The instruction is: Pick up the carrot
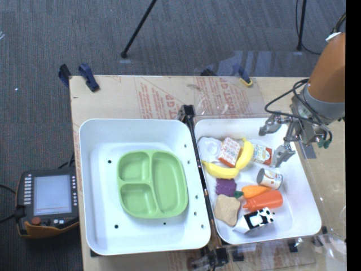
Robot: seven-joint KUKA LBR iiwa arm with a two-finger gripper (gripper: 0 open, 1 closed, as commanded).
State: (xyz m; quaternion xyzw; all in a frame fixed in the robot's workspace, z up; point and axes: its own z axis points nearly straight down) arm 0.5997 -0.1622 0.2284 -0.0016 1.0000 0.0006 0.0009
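Observation:
The carrot [255,191], orange with a green stub at its left end, lies in the right bin [309,205], just above an orange-red bottle [263,200]. My gripper [284,152] hangs over the bin's upper right part, above and to the right of the carrot, near a small can [269,178]. Nothing shows held in it. The grey arm with its orange band [330,66] comes in from the right.
Around the carrot lie a banana [240,161], two small cartons [229,151] [261,153], purple grapes [225,186], a bread slice [227,209] and a cow-patterned carton [257,219]. The left bin [93,151] bears a green divided plate [152,183]. A pendant [48,199] sits beyond the bench's left edge.

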